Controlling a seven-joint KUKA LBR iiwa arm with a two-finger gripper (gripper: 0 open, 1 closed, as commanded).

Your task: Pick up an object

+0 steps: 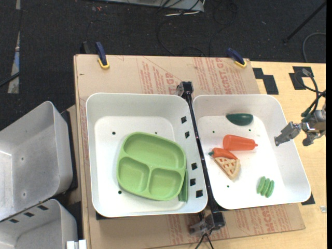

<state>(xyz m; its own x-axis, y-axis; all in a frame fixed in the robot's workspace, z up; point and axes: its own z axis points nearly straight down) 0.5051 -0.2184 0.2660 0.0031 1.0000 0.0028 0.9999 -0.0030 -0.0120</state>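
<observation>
The right bin [290, 165] holds several toy foods. A dark green rounded piece [239, 119] lies at the back. In the middle are an orange carrot [239, 143], a small red pepper [223, 152] and a tan waffle wedge [229, 167]. A green pea pod [265, 186] lies at the front right. My gripper [297, 138] hangs over the bin's right rim, to the right of the carrot. It is open, with nothing between its fingers.
The left bin [104, 139] holds a light green divided plate [151, 166]. A black divider strip [196, 144] runs between the two bins. Two more white tubs [31, 154] stand off the bench at the left. Clamps hold the board at its back edge.
</observation>
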